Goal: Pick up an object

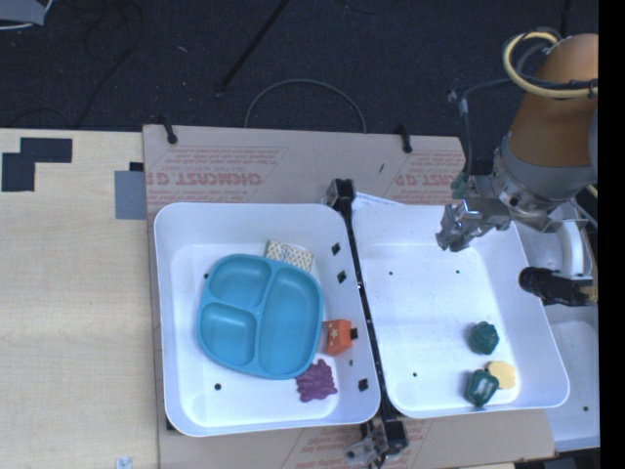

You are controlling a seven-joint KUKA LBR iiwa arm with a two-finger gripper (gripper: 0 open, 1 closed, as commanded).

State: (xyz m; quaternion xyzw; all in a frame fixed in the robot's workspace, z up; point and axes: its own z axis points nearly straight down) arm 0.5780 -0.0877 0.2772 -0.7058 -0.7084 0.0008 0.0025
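While watching the gripper [459, 231], poised over bare floor at the back of the right bin [420, 262]: impossible to call open or closed from here, nothing seen in its grasp. Likely parked clear before choosing a target. Nearest candidates well apart toward the front corner: teal lump [483, 337], yellow piece [502, 372] touching green pepper [480, 387].
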